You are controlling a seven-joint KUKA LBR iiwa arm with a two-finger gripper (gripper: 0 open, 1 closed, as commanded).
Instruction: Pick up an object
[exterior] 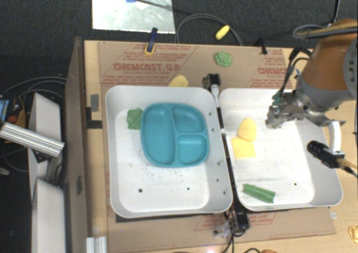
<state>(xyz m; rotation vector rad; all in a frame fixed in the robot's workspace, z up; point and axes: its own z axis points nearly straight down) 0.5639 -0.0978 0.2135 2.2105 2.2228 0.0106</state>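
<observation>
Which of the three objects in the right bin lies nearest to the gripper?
The rounded yellow piece. It lies just left of the gripper, above the flat yellow square; the green stick lies far down by the bin's front edge.

Grey arm w/ orange band (330, 61), metal-grey gripper (278, 113). Just left of gripper: pale yellow rounded piece (247, 129), yellow flat square (243, 148) touching below it. Green stick (258, 192) lower, near bin's front. White bins (291, 204), speckled w/ dark dots. Far left of gripper: teal-blue divided plate (173, 134), green leafy bit (134, 118) at its left edge. Brown board (140, 61) w/ red lettering behind.
</observation>
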